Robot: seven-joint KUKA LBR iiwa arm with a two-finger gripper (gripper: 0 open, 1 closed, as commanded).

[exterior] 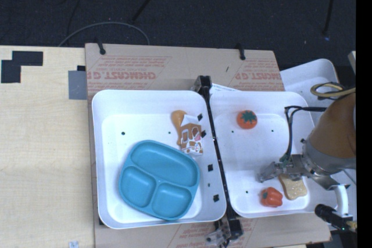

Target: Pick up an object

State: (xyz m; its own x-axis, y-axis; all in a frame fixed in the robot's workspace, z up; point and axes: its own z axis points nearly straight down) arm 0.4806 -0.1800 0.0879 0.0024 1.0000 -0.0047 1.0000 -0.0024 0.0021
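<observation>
Clearly my gripper point(278, 171), fingers apart, hangs near the right bin's point(232, 194) front edge; closing could nudge the red pepper point(271, 197) away.

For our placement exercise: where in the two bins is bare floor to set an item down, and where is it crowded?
Free: right bin floor between the tomato and gripper; left bin strip above the blue tray. Crowded: near corner around the red pepper and toast.
</observation>
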